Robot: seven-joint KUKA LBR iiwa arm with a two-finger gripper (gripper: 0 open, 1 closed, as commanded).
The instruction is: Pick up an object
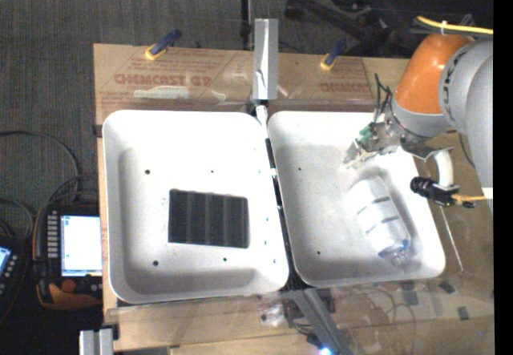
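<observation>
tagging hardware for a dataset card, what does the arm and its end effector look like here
The arm is a rounded, light grey body with a bright orange band above the wrist. A yellow cable runs over its top. The end effector is small and dark metal with greenish parts and thin dark wires at its base.

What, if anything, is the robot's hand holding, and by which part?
Nothing shows between its fingers. The hand hangs in the right bin, just above the top end of a clear plastic bottle.

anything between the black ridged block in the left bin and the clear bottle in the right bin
In the camera view, between the black ridged block and the clear bottle lie the two bins' meeting rims and bare white floor.
</observation>
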